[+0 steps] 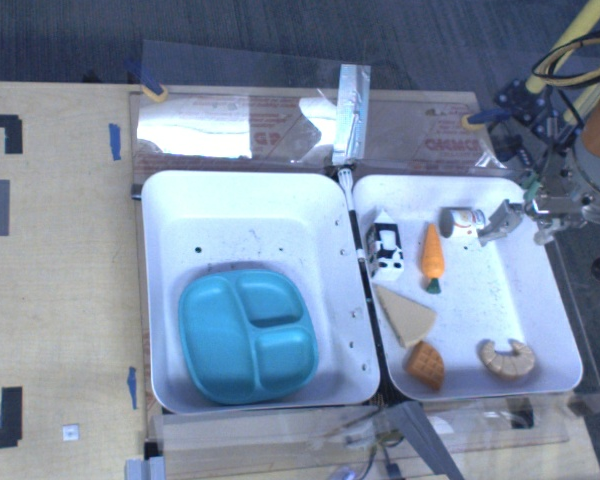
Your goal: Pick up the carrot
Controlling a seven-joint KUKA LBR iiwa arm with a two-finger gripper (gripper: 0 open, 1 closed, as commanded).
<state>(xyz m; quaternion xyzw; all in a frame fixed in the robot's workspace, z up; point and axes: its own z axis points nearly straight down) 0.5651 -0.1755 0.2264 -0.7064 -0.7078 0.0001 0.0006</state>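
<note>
Carrot in rt bin, left of end effector, apart.

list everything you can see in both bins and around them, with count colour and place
carrot: 1, orange with green end, right bin, upper middle
small can: 1, white and red, right bin, beside the carrot's tip
cow toy: 1, black and white, right bin, left edge
wedge: 1, tan, right bin, centre left
waffle-like piece: 1, orange-brown, right bin, near edge
croissant: 1, beige, right bin, near right corner
divided plate: 1, teal, left bin
bins: 2, white, side by side
gripper: 1, grey, right bin's far right edge, apart from the carrot
</note>
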